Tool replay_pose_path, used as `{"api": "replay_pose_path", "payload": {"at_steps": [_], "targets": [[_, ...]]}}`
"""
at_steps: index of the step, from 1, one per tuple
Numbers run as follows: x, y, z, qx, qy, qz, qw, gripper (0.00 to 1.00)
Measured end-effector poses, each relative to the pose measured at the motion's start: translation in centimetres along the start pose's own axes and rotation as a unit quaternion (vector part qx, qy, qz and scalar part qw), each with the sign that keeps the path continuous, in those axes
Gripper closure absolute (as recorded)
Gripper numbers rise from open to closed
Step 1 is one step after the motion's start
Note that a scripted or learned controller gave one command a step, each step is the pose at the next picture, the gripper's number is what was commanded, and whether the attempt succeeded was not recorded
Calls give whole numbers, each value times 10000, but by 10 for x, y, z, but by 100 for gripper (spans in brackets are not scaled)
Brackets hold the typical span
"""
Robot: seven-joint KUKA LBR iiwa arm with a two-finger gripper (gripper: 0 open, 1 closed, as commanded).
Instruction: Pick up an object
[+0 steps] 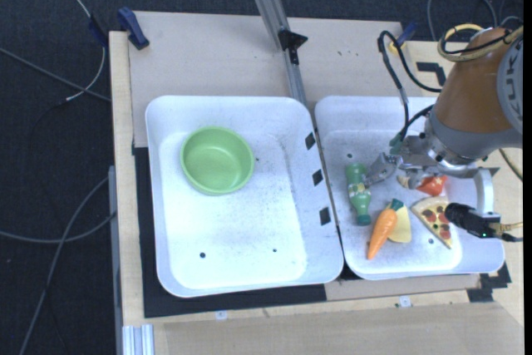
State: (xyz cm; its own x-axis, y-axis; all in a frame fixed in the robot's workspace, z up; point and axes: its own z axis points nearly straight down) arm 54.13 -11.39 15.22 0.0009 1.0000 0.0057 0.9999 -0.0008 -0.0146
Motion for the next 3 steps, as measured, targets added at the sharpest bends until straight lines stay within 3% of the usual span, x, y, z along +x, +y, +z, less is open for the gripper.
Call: {"api": "replay_pose_path", "payload": {"at_steps": [1,2,3], "targets": [[1,-1,55,9,4,0,10000,0],[1,1,38,-40,5,1,10000,100],[-4,7,-10,-100,-27,-7,9999,100]]}}
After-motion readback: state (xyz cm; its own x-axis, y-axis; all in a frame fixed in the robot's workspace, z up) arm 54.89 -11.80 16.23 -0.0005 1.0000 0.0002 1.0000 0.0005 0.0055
